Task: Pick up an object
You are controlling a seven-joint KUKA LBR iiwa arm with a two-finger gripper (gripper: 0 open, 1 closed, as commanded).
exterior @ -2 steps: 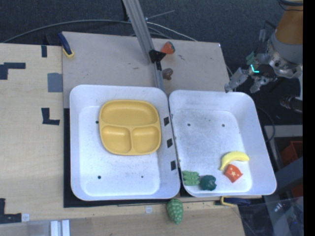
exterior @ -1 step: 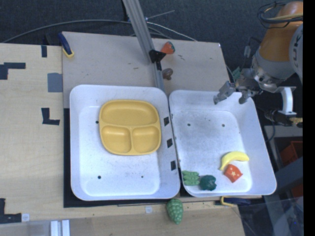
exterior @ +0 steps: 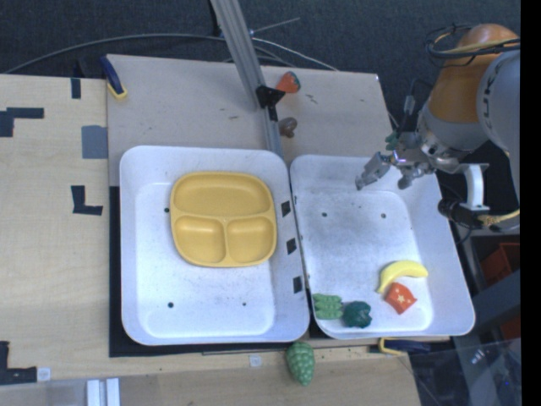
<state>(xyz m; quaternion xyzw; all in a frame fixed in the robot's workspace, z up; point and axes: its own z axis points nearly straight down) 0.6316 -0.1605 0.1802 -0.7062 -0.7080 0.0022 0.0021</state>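
In the right bin (exterior: pixel 355 227), near its front right corner, lie a yellow banana (exterior: pixel 403 271) and a small red block (exterior: pixel 401 299) right beside it. Two green toys rest by the bin's front left edge: a light green one (exterior: pixel 327 305) and a darker green one (exterior: pixel 357 314). My gripper (exterior: pixel 388 173) hangs over the bin's back right corner, far from all of them. Its two fingers are spread apart with nothing between them.
The left bin (exterior: pixel 144 252) holds a yellow divided plate (exterior: pixel 223 217). A green bumpy toy (exterior: pixel 300 361) lies on the bench in front of the bins. A slanted metal rail (exterior: pixel 241 36) with an orange piece (exterior: pixel 288 81) stands behind the bins.
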